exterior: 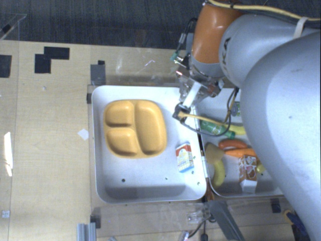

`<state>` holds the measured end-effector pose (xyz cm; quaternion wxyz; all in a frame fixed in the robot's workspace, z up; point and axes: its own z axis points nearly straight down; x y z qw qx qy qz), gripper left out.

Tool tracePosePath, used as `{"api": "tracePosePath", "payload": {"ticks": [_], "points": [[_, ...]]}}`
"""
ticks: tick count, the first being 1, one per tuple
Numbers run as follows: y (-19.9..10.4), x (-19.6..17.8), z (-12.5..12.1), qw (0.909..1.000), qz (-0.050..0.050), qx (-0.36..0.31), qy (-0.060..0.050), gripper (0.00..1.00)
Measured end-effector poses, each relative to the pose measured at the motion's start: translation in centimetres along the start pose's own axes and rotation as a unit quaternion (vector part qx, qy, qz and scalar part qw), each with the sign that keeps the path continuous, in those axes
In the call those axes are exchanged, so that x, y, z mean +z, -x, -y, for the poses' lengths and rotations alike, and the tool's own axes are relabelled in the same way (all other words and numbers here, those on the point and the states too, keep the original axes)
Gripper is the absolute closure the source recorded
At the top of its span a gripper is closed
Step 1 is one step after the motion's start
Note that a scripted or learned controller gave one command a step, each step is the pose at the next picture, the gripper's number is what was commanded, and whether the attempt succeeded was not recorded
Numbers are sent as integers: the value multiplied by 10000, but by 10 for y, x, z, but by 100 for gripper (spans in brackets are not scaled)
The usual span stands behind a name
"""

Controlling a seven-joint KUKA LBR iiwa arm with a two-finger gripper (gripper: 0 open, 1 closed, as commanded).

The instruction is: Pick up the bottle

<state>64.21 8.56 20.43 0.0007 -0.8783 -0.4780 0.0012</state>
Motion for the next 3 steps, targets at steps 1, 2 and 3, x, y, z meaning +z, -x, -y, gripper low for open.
{"api": "tracePosePath", "payload": {"ticks": [1,2,3], "points": [[-1,-9,-1,10000,0,-22,-3,100],[-2,-17,-2,10000,1,-46,-3,100],[-3,-26,-4,10000,0,-71,-2,100]]}}
